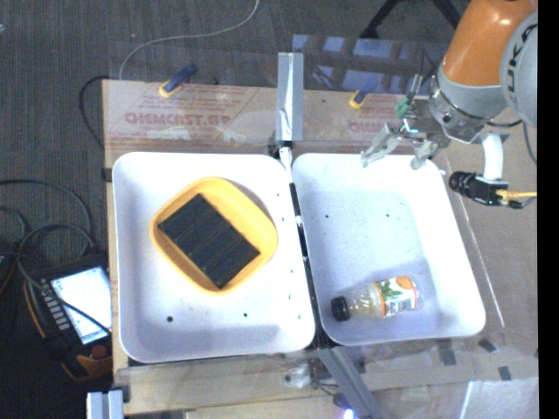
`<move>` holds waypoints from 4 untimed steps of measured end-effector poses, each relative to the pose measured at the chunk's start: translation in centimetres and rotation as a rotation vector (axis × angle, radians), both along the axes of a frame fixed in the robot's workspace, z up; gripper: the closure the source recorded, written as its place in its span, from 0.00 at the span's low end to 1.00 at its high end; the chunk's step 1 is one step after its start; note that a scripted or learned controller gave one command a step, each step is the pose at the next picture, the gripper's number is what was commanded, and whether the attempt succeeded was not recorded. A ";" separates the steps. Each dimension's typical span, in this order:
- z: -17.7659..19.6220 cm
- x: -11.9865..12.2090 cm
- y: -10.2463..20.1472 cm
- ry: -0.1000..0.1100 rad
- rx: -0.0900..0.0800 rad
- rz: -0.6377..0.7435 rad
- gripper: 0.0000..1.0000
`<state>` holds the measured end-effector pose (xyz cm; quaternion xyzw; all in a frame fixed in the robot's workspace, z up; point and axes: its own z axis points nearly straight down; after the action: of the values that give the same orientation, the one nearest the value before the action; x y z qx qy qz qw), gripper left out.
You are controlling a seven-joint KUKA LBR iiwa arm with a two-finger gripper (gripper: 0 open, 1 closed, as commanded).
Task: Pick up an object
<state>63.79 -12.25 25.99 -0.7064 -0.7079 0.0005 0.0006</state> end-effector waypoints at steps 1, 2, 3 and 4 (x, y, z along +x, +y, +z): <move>-7.9 -1.3 0.0 0.000 0.000 0.139 0.00; -16.2 -0.8 -0.3 -0.001 0.002 0.035 0.00; -10.4 -9.3 -2.5 -0.001 0.001 0.235 0.00; -16.8 -14.9 -6.0 -0.015 -0.003 0.239 0.00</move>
<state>48.87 -18.25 9.19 -0.6168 -0.7871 -0.0034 -0.0058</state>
